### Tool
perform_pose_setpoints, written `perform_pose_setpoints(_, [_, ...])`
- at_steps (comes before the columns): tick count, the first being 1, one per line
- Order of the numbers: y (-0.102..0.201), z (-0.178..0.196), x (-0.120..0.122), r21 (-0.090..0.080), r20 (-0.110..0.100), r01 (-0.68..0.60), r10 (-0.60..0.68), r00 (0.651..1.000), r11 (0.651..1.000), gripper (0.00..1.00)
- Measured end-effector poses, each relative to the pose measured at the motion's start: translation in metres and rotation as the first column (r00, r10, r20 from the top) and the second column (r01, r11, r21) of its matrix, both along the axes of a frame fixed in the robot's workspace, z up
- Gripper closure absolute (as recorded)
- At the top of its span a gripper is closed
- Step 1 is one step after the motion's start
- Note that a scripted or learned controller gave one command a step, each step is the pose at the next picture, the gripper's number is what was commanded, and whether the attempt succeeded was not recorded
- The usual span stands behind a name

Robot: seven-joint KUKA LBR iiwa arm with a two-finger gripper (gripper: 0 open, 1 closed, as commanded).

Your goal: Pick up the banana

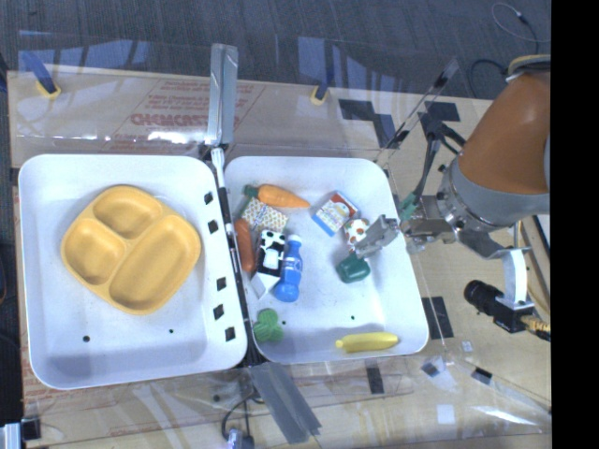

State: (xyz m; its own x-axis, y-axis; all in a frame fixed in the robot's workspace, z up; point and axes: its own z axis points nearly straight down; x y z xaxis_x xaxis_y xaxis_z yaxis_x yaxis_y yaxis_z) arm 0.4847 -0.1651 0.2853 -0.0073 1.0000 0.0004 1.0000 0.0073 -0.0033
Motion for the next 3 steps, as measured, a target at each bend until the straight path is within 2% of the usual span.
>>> perform_pose_setpoints(1, [-0.006,-0.161,-0.009,0.002,-0.001,-0.254,0.254,0.967,0.967,0.00])
perform_pose_setpoints(2, [-0.045,-0.193,-0.008,0.003,0.002,-0.449,0.449,0.893,0.893,0.00])
perform_pose_setpoints(3, [-0.044,-0.194,-0.008,0.004,0.002,-0.699,0.699,0.715,0.715,0.00])
